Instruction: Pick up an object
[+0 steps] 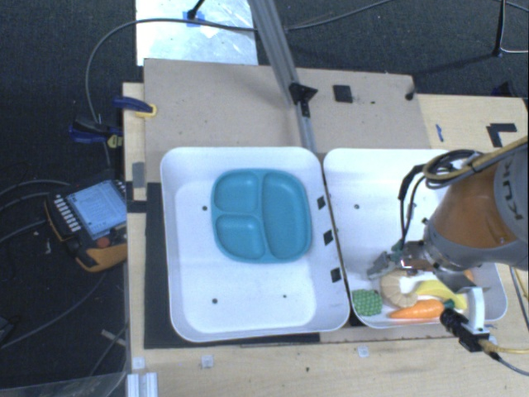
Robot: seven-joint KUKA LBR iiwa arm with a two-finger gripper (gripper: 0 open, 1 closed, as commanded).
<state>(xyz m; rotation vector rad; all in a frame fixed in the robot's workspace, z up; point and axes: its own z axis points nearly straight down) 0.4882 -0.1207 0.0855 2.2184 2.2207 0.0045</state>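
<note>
My gripper point(391, 265) hangs low over the front of the right bin point(364, 197), under the grey arm with its orange band point(471, 209). Just below it, in the bin's front corner, lies a cluster of small toy foods: a beige round piece point(400, 287), a yellow banana point(438, 289), an orange carrot point(416, 310) and a green piece point(368, 303). The gripper is right above the beige piece, and the arm hides part of the cluster.
The left bin point(190, 296) holds a blue divided plate point(263, 215). A grey pole point(277, 40) slants across the back of the bench. Cables and a handheld pendant point(91, 222) lie off the bench to the left.
</note>
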